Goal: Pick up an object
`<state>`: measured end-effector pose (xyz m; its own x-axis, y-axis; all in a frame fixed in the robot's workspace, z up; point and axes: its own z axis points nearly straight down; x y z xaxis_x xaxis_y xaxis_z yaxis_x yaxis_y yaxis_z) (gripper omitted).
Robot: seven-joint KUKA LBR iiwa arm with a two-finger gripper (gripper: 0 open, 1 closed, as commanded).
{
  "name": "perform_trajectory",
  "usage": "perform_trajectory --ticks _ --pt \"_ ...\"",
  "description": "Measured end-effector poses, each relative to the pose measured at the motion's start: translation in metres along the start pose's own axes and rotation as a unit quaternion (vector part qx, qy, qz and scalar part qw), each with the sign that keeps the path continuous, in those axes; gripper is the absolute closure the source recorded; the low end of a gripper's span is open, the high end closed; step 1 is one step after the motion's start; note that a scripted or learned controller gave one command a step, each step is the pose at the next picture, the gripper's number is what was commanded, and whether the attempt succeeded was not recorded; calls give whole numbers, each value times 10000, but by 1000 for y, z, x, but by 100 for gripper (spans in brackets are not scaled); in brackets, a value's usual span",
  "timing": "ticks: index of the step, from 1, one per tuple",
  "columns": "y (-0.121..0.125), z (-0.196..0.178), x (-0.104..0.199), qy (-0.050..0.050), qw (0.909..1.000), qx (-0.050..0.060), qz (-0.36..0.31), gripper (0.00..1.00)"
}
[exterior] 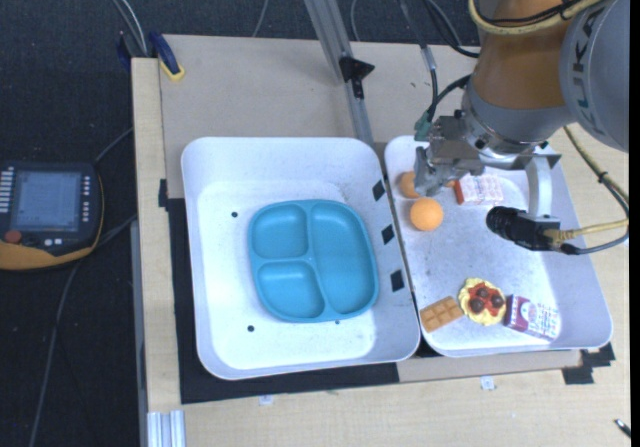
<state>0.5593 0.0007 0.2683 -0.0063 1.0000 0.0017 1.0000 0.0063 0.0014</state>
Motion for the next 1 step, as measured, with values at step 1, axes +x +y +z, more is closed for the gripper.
perform_trajectory --ticks 1 --pt "3 7 60 4 10000 8 -4 100"
